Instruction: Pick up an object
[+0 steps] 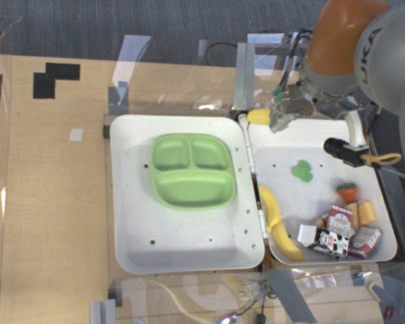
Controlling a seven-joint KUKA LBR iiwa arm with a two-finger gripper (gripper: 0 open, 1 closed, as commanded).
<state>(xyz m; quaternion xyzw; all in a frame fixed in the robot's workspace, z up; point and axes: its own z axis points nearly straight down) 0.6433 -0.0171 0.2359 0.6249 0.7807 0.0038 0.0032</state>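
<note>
**Camera view: pincer at the far-left corner of the right bin, yellow piece just beside it**

Entry 1. My pincer (278, 121) is hanging over the far-left corner of the right bin (385, 252), under my grey arm with its orange band. I cannot tell how it is standing, wide or narrow; the tip is too small and dark against the bin wall.

Entry 2. Yellow piece (258, 117), small and rounded, is sitting at that same corner, against the far wall. It is lying just to the view's left of my pincer, touching or nearly so. I am judging this the likeliest thing to pick, since nothing else is lying as near. Its long axis is running roughly left-right, along the far wall.

Entry 3. Banana (278, 223) is lying along the bin's left wall, toward the near side, well apart from my pincer, long axis running far-to-near with a curve.

Entry 4. Green bit (302, 171) is resting mid-bin, below and right of my pincer.

Entry 5. Cartons (337, 231) are crowding the near-right corner, farthest from me.

Entry 6. Green tray (192, 171) is sitting in the left bin (131, 248), across the divider.

Judgement: the coming move is turning on a short shift leftward toward the wall corner, where walls on two sides are leaving little room.
</note>
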